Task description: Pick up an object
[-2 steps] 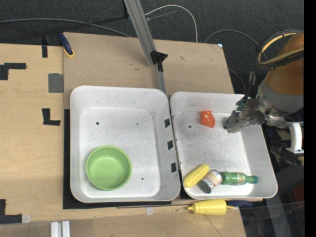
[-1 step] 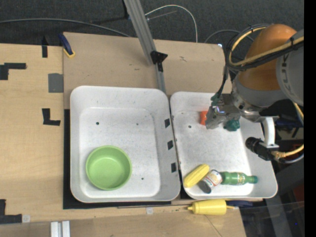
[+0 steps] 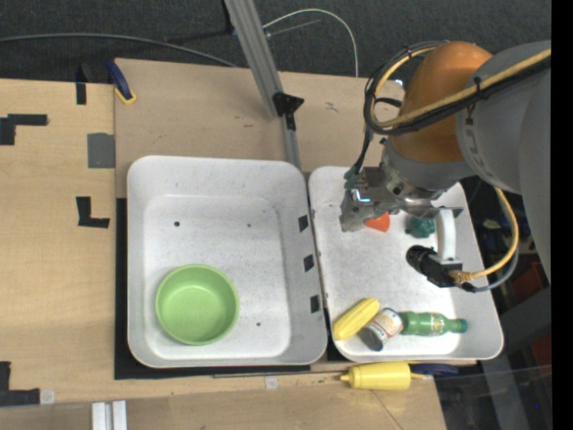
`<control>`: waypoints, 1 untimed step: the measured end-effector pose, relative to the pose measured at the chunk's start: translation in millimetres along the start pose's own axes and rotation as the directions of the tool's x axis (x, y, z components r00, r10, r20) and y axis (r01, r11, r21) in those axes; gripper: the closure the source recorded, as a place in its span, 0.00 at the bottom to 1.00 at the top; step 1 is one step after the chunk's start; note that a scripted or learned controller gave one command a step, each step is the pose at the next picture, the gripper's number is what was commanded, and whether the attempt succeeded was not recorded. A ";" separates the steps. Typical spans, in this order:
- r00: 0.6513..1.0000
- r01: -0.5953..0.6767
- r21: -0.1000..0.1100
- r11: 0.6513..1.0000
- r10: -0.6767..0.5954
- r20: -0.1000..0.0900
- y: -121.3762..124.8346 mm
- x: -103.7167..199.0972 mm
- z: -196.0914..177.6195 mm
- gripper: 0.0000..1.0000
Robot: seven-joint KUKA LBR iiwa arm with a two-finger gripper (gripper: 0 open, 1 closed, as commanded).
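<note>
Right now the gripper [image 3: 358,211] hangs low over the upper part of the right bin [image 3: 358,276], near its left wall, with the arm [image 3: 448,106] coming in from the right above it. Whether the gripper is closed or released I cannot tell; its tip is a dark blur against the white floor, and nothing can be seen held in it.

Just beside the gripper, on its right and touching or nearly touching it, lies a small orange piece [image 3: 380,223]. This is the nearest candidate for the pick. A teal piece [image 3: 419,227] sits a little further right, partly under the wrist.

The other things lie well apart from the gripper, along the bin's near edge: a yellow corn-like toy [image 3: 354,318] with its long axis slanting up to the right, a small can [image 3: 385,326] just beside it, and a green bottle [image 3: 432,324] lying flat with its long axis running left to right. A yellow bottle [image 3: 380,376] rests outside the bin on the bench. The left bin [image 3: 215,173] carries a green bowl [image 3: 196,304] in its near left corner.

By my judgement the pick turns on the orange piece: it lies slightly right of the gripper, so a small shift that way would be needed to straddle it. Its shape is too small to give an axis.
</note>
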State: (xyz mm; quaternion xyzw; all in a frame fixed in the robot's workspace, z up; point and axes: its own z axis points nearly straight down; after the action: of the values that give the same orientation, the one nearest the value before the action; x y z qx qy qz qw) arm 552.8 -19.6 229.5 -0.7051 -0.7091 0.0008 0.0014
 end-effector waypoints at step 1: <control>1.000 0.001 -0.001 1.000 -0.001 0.000 17.3 54.9 11.2 1.00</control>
State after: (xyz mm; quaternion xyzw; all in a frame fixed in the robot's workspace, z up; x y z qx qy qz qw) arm 569.7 35.4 218.3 -0.7046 -0.7096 0.0006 0.0011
